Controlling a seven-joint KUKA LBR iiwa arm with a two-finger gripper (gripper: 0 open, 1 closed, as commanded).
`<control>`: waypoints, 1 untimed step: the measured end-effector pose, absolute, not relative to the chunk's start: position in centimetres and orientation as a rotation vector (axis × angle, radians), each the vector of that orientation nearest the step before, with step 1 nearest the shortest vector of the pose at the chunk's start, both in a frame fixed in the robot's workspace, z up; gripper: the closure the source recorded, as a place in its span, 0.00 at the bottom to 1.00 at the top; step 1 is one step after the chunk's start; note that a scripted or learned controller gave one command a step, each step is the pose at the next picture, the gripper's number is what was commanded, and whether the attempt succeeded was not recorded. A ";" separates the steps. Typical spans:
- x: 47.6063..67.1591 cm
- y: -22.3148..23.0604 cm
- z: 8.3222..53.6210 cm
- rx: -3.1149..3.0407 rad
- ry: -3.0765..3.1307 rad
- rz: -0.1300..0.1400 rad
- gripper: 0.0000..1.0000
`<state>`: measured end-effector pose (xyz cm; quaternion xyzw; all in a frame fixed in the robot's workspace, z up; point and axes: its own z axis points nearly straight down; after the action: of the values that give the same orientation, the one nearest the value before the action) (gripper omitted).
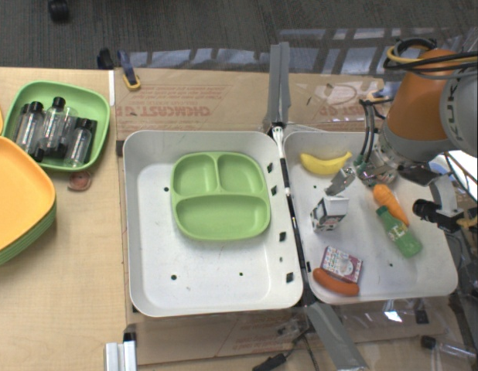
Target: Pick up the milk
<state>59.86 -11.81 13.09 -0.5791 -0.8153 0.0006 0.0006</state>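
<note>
The milk is a small white carton with a grey print, resting in the left half of the right bin. My gripper reaches in from the upper right, below the orange band of the arm. It hangs just above and to the right of the carton, close to the banana. Nothing shows in its grasp.
A yellow banana, a carrot, a green bottle, a pink packet and a red sausage share the right bin. The left bin bears a green divided plate. Orange plates and a green tray of bottles stand on the bench at left.
</note>
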 end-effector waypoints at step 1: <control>50.5 -14.1 9.6 -1.718 -2.653 -0.013 0.00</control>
<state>50.55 -14.05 9.60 -0.5436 -0.8393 -0.0042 -0.0097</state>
